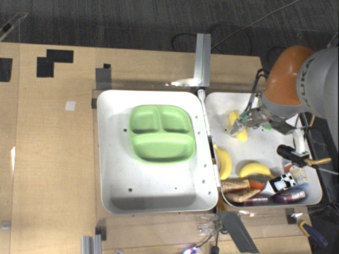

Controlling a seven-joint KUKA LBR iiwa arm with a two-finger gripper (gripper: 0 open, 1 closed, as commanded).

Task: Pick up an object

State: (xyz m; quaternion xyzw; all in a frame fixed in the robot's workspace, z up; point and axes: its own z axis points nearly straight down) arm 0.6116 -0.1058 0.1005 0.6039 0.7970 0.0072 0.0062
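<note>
A divided tray (160,133) lies in the left bin (114,194); bananas (256,169) and clutter crowd the right bin (222,102).

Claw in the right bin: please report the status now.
Claw low in right bin, at a small yellow object. Grasp not confirmed. Bananas and other items crowd the near end. Left bin holds green tray.

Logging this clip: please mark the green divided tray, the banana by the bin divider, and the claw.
green divided tray (159,144), camera view, floor of its large lower compartment.
banana (224,163), camera view, middle of its curved body.
claw (241,124), camera view, at its tips above a small yellow object.
</note>
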